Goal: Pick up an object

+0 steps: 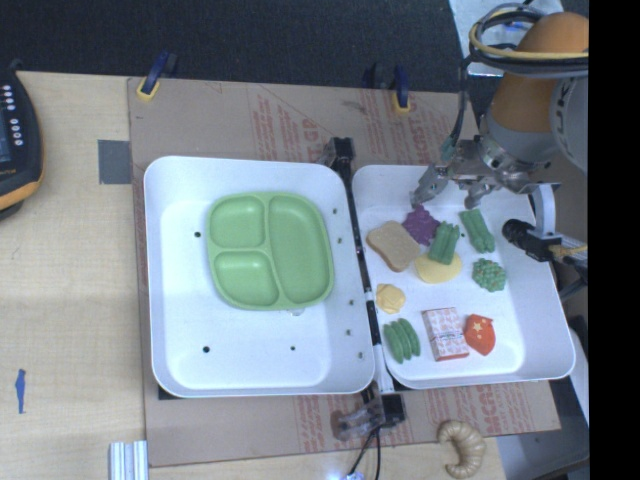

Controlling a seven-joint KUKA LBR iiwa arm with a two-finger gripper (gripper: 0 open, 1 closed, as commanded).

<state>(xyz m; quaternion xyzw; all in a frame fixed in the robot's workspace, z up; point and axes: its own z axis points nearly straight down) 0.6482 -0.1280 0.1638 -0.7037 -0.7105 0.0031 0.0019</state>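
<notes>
Purple grapes (421,224) lie just below the open-fingered gripper (448,194).

I cannot read the print on the small red carton (444,333), well below the gripper (448,190). Far to its left, the picture's edge cuts off the black and orange pendant (14,138).

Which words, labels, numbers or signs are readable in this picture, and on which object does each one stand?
None can be read.
Red printing on the brown cardboard sheet under the bins: too blurred to read.
Small red and white box in the right bin: its printing is too small to read.
Black and orange handheld device at the left edge: has buttons, but their markings are illegible.
</notes>
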